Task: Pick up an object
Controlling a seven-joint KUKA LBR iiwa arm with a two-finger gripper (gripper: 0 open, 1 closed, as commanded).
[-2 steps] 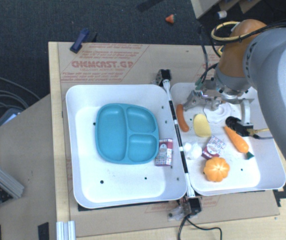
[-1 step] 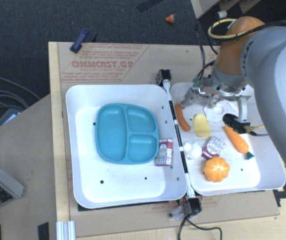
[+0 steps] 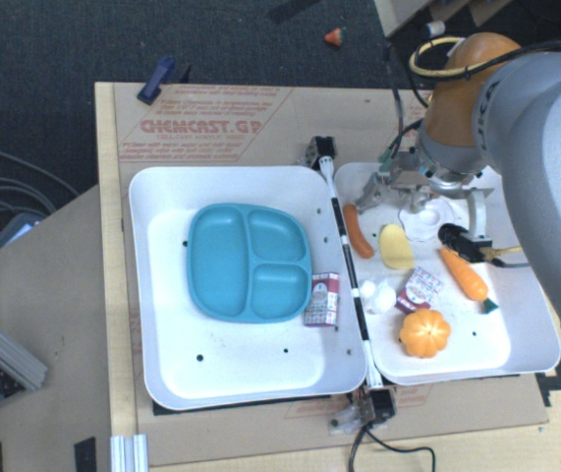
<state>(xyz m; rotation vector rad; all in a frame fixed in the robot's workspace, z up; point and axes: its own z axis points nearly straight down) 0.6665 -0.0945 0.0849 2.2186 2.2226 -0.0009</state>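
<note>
1. The grey arm [image 3: 545, 155] reaches in from the right, its orange band over the far end of the right bin [image 3: 526, 347].
2. The left bin [image 3: 162, 342] holds a blue divided plate [image 3: 249, 262] lying flat at its middle.
3. The gripper [image 3: 423, 203] hangs over the far part of the right bin, above a pale yellow fruit [image 3: 395, 246]; how wide it stands I cannot tell.
4. An orange pumpkin-like toy [image 3: 424, 332] sits at the near end of the right bin.
5. A carrot [image 3: 465, 275] lies right of the yellow fruit.
6. A sausage [image 3: 358, 231] lies by the divider.
7. A small printed packet [image 3: 322, 298] rests just beside the plate's right edge.
</note>
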